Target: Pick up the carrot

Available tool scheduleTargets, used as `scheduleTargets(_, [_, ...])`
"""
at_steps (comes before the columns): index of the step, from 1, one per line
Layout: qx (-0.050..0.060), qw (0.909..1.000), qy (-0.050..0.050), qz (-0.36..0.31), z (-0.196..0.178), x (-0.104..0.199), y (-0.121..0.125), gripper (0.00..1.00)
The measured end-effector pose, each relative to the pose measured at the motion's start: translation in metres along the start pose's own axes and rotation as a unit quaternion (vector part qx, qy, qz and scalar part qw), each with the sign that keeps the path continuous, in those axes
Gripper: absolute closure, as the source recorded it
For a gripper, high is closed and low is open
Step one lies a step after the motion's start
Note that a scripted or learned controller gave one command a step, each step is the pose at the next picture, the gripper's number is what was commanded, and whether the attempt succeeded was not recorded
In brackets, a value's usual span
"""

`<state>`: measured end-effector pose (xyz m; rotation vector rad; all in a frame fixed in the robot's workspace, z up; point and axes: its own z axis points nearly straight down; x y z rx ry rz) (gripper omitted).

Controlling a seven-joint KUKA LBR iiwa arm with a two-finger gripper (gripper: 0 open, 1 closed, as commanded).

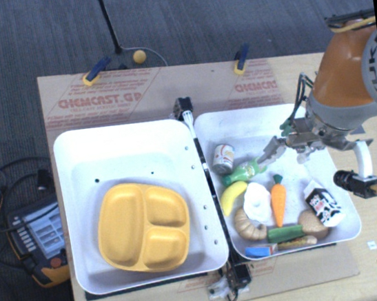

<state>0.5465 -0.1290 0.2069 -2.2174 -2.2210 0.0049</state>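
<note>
The gripper (pixel 287 151), its fingers spread and holding nothing, is hovering just above the carrot (pixel 278 198), which is lying between the egg (pixel 257 201) and milk carton (pixel 324 206); descending squarely over its middle would serve best.

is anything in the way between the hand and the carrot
Nothing visible. The hand hangs just above and behind the carrot, with bare bin floor between. The egg lies close against the carrot's left side and could crowd a finger.
</note>
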Motion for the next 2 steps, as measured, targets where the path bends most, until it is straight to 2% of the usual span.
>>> scheduleTargets(1, [0.006,0.9942,0.0,0.108,0.107,-0.022,-0.035,0.0])
scheduleTargets(2, [0.003,0.9943,0.001,0.106,0.095,-0.022,-0.032,1.0])
